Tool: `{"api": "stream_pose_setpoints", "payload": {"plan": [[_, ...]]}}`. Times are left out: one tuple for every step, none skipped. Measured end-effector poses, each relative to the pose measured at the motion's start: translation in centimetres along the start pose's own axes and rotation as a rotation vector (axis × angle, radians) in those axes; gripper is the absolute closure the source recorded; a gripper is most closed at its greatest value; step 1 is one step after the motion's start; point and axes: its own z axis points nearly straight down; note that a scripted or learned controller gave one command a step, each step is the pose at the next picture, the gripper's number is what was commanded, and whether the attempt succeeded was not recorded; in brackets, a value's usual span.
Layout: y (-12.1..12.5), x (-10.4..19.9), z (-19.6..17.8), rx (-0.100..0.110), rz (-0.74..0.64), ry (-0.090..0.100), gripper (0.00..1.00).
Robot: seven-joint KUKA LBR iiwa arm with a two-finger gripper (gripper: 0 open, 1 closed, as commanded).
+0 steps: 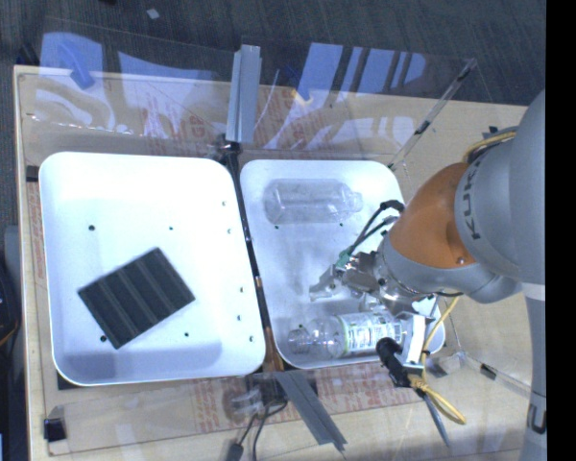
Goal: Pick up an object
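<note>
A: Where are the objects?
B: I see a clear plastic bottle (313, 201) by the right white bin's (259, 257) far edge, another labelled clear bottle (350, 336) along its near edge. A dark ribbed rectangular panel (136, 296) lies in the left white bin (58, 257).
A: And the gripper (341, 279)?
B: Low over the right bin, between bottles; whether it grips anything I cannot tell.

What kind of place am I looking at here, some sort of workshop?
Most likely a robotics lab test bench. A grey and orange robot arm reaches over two white bins: one holds clear plastic bottles, the other a dark ribbed slab. Loose cables trail along the bench edge.
</note>
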Motion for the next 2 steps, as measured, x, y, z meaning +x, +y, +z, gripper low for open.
{"api": "stream_pose_setpoints", "payload": {"plan": [[-0.6,0.1,-5.5,0.013,-0.178,-0.005,0.00],[-0.4,-0.9,-1.6,0.018,-0.335,-0.002,0.00]]}}
